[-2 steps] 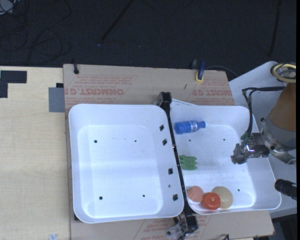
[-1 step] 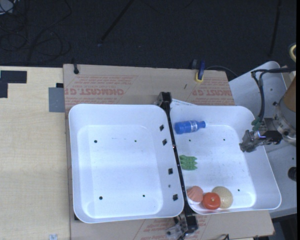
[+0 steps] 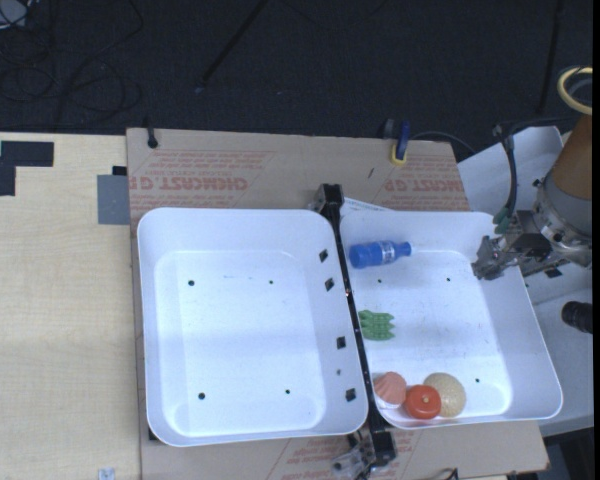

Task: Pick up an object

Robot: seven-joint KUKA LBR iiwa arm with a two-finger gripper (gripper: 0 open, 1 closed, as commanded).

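Robotics lab. Two white bins (image 3: 235, 323) clamped side by side on cardboard sheet (image 3: 280, 173) over plywood bench (image 3: 50, 318). Loose cables (image 3: 40, 38) on dark carpet behind. Grey arm (image 3: 570, 218) at right edge. Black tape marks (image 3: 15, 165) on bench.

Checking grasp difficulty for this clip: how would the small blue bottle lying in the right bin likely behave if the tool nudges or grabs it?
The small blue plastic bottle with a white cap lies on its side, so a nudge would probably roll it. Its rounded, smooth-looking body may slip between fingers. It looks small and likely light.
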